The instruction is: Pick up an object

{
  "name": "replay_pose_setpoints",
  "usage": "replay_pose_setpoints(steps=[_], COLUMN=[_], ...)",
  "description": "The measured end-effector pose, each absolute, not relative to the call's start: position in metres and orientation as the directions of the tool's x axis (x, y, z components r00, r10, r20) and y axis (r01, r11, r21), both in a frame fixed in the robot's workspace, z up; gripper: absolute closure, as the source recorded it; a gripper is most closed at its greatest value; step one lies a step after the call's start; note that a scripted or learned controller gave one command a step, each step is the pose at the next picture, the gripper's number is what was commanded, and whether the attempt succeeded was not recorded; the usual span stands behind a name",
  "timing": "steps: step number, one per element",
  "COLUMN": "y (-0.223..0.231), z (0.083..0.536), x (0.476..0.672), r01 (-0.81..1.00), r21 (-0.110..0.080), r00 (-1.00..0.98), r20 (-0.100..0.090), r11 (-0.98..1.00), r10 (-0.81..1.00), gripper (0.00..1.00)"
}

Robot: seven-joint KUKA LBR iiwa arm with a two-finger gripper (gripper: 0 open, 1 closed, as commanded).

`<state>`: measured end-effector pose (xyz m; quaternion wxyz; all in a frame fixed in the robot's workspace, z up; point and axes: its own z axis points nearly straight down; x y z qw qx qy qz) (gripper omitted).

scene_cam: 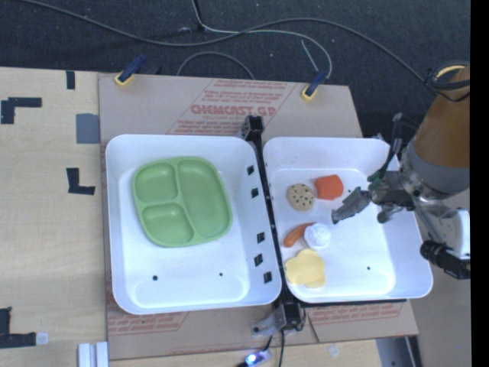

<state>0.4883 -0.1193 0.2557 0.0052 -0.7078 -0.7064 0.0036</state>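
Observation:
The right bin [397, 281] holds a round speckled cookie [300, 196], an orange-red block [328, 186], an orange sausage-shaped piece [295, 236], a small white object [318, 237] touching it, and a yellow lump [306, 269] near the front wall. My gripper [363, 211] hangs over the right half of this bin, just right of the cookie and the block. It is open, with one finger [345, 209] pointing left toward the white object. Nothing sits between the fingers.
In the left bin [122, 281] lies a green divided plate [182, 201]. A black divider with clips [262, 205] runs between the bins. The arm's orange band [451, 121] rises at the right. Cables cross the dark floor behind the bench.

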Motion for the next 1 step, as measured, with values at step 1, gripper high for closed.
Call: replay_pose_setpoints(steps=[1], y=[-0.1191], z=[0.261], x=[0.4904], r01=[1.0], r21=[-0.001], r00=[-0.002], r20=[0.0], r11=[0.002], r10=[1.0], gripper=[0.0])
